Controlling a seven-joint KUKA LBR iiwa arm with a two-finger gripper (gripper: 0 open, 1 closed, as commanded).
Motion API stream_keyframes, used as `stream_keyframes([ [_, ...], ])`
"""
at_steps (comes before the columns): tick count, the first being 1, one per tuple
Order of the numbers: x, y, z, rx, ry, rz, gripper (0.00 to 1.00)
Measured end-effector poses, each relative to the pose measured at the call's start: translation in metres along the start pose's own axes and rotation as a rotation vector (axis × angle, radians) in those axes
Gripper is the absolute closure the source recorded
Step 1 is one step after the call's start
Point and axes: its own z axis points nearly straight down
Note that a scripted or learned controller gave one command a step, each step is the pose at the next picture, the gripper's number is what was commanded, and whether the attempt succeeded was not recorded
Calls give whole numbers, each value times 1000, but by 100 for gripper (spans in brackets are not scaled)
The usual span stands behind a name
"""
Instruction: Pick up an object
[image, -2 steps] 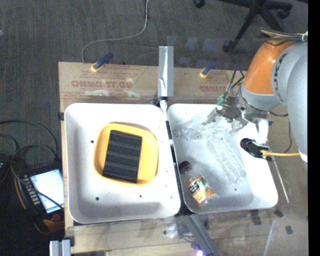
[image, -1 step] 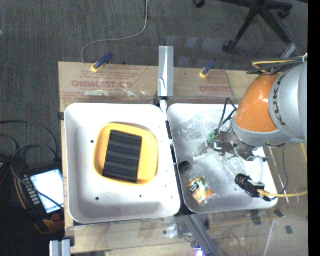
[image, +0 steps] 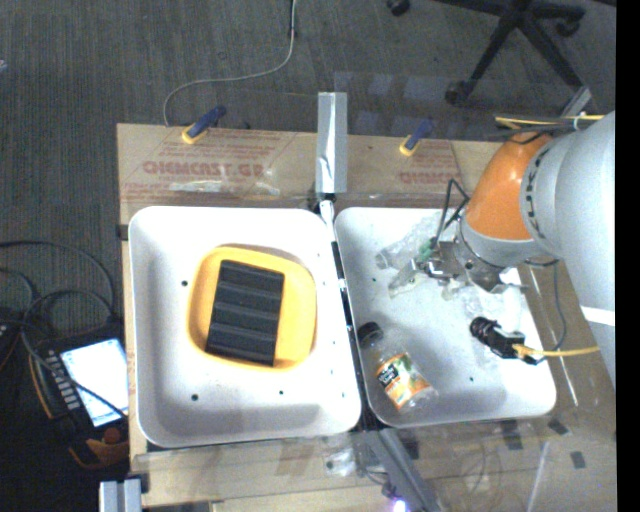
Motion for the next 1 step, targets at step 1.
stream_keyframes([
  [1, -9, 33, -142, 12, -3, 70, 0],
])
